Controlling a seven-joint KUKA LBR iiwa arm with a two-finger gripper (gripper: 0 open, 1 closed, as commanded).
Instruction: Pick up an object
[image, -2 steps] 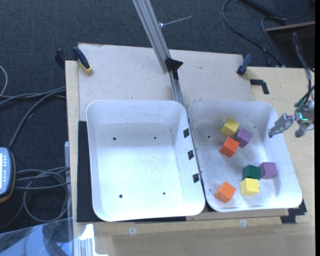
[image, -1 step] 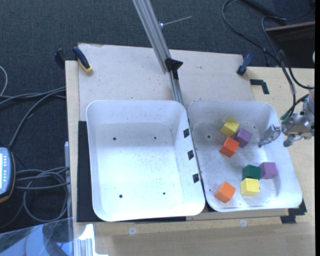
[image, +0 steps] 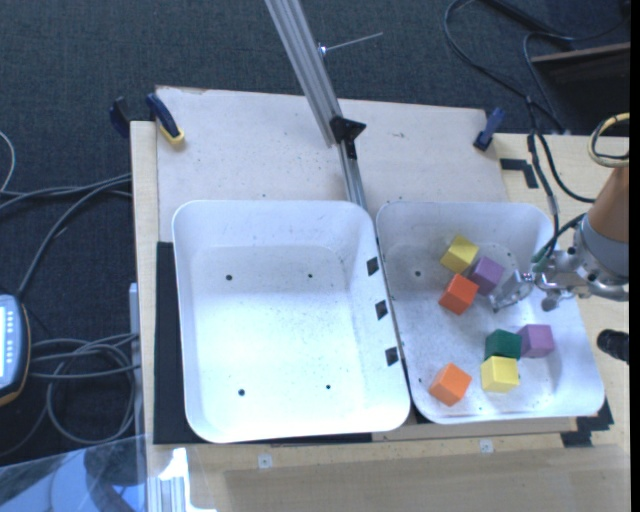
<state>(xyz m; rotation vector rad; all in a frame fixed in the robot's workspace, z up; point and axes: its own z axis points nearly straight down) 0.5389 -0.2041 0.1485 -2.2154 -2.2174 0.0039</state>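
I am lowering the gripper (image: 512, 287) at the frame's right, just beside the purple cube (image: 489, 271) in the right bin (image: 420, 225), probably lining up a grasp; I cannot tell the jaws' state.

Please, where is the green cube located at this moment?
The green cube lies in the right bin, toward its near right part. A purple cube sits just to its right, and a yellow cube sits directly in front of it.
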